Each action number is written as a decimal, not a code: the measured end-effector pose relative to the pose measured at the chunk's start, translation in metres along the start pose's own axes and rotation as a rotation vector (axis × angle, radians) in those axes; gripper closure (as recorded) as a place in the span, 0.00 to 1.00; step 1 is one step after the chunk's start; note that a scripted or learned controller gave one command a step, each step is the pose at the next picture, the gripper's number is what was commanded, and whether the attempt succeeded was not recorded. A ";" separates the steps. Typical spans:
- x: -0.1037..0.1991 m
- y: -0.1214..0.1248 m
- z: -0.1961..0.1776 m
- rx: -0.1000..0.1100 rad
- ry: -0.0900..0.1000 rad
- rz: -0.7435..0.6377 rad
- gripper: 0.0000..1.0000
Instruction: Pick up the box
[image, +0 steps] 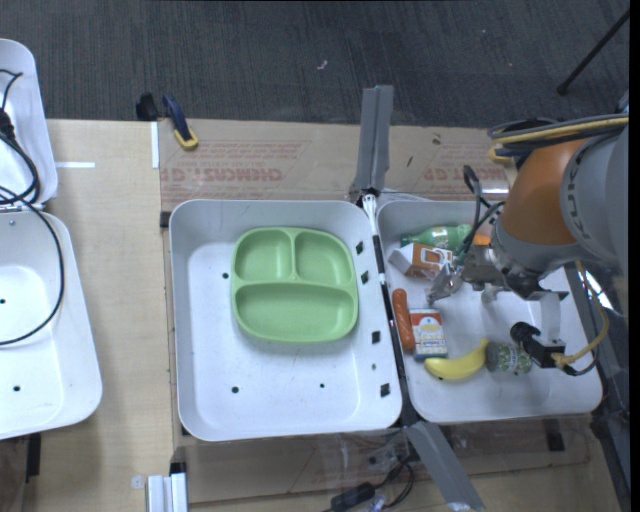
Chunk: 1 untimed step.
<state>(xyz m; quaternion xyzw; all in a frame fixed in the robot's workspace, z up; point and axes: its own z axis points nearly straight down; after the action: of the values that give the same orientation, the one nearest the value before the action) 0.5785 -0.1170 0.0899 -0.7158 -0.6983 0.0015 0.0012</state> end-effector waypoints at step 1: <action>0.020 -0.002 0.000 0.001 0.001 -0.058 0.00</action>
<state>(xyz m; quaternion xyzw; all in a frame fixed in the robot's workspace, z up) 0.5772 -0.0965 0.0900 -0.6953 -0.7187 0.0014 0.0016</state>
